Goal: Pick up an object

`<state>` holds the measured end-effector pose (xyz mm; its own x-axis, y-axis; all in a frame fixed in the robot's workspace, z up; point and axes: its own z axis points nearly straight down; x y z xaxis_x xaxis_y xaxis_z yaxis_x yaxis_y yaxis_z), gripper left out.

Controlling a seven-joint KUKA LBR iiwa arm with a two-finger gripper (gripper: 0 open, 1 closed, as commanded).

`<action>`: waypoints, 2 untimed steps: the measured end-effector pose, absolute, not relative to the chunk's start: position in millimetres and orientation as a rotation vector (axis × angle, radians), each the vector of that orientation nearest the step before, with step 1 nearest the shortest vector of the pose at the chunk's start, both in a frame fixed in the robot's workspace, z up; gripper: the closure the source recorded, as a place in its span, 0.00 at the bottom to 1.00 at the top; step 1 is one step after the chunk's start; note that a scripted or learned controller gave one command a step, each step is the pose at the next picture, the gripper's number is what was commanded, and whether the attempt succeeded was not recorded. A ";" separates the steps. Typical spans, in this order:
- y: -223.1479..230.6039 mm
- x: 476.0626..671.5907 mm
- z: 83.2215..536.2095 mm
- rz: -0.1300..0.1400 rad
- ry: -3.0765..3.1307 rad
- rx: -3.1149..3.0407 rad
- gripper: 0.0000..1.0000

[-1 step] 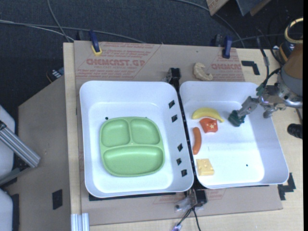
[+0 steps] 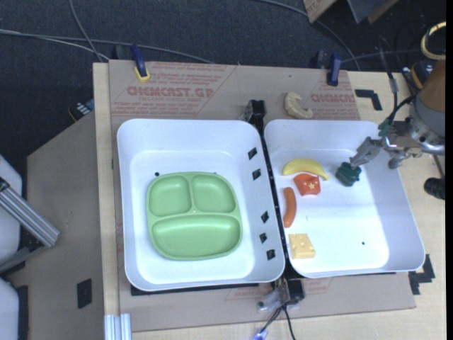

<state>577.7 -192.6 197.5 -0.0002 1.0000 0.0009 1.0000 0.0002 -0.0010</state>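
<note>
Pincer [image 2: 348, 173] over right bin [image 2: 396, 211], grip state unclear, just right of banana [image 2: 306, 167]; open floor below.

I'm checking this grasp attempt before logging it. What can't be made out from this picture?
- Gripper: too small and dark in the camera view to tell how it meets the bin floor.
- Arm: cut off by the right edge.
- Tan object behind the right bin: too small to identify.
- Tomato: the banana overlaps its upper edge.
</note>
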 end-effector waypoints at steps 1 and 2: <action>-192.4 569.9 136.9 0.005 -2.216 -2.217 0.00; -191.5 568.9 83.8 0.004 -2.217 -2.216 0.00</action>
